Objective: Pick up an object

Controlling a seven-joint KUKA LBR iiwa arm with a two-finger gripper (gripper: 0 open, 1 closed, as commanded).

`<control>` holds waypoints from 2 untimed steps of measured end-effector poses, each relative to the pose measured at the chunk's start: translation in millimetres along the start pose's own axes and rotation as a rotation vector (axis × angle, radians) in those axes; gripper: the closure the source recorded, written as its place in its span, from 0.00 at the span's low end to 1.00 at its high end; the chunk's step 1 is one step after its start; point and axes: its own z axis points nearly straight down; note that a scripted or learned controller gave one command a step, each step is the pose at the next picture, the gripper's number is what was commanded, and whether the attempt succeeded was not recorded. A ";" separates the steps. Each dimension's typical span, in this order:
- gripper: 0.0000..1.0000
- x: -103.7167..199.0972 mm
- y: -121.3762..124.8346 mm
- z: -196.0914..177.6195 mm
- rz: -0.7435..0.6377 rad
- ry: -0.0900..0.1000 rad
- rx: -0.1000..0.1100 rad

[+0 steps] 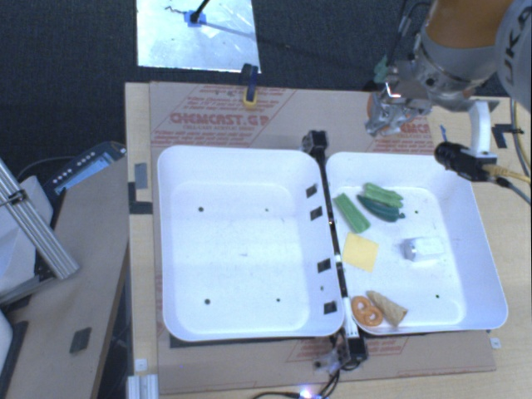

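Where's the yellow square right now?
In the camera view, the yellow square lies in the right bin, near its left wall, just below the light green stick and above the orange ring.

Two white bins (pixel 241 248) sit on a tan table (pixel 141 140); under them lies a brown sheet (pixel 220 115) printed with red lettering. Black clips (pixel 320 214) line the seam between the bins. In the right bin (pixel 465 248) are a light green stick (pixel 352 212), a green pod (pixel 382 194) lying against a darker green one (pixel 381 209), a pale yellow square (pixel 361 253), a white and grey block (pixel 422 248), an orange ring (pixel 364 311) and a tan cone (pixel 389 307). The arm (pixel 470 23) is grey with an orange band. The hand (pixel 387 116) is silver-grey metal. Behind the table, the floor (pixel 66 56) is dark, with a shiny silver sheet (pixel 166 32) on it bearing a small blue mark (pixel 197 18). A yellow and blue clamp (pixel 249 86) stands at the table's far edge.
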 end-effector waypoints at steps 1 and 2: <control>1.00 84.2 3.1 -92.1 -0.004 0.005 0.010; 1.00 124.9 -9.7 -176.4 0.001 0.003 0.012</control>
